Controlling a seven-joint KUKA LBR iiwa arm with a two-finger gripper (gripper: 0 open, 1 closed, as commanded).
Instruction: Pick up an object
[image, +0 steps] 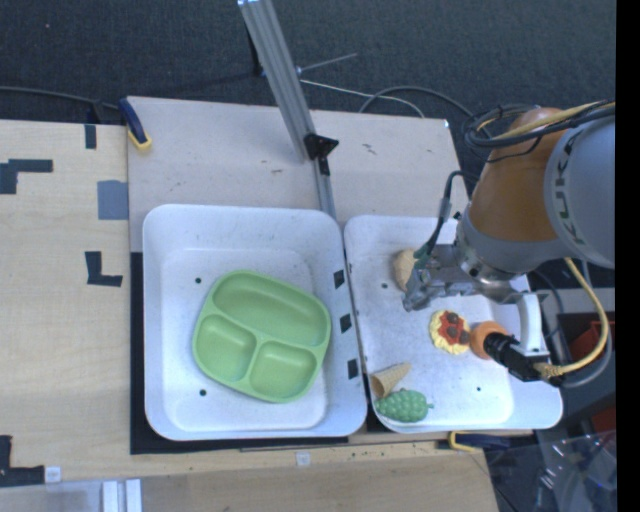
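While the grey arm (545, 215) with its orange band reaches in from three o'clock, its pincer (416, 292) hangs low over the right white bin (372, 255), at about ten o'clock within that bin. Whether the pincer's two dark tips stand apart or together cannot be told from this slanted overhead view, and nothing can be seen between them. A small tan, rounded object (403, 267) lies just beside the pincer, at its eleven o'clock, partly hidden by it; whether the two touch cannot be made out.

At four o'clock from the pincer sits a yellow toy with red markings (449, 331), and just beside that, toward three o'clock, an orange piece (487, 338), with black fittings and a yellow cable of the arm alongside. Along the bin's six o'clock edge rest a tan cone-shaped item (390, 378) and, touching or nearly touching it, a green knobbly toy (404, 406).

The left white bin (160, 300) holds a green divided plate (262, 336) with three compartments, lying flat and turned slightly askew. Both bins sit side by side on the pale tabletop (220, 150), where a slanted metal pole (285, 75) rises at twelve o'clock and a blue-and-yellow clamp (135, 124) sits at the ten o'clock corner.
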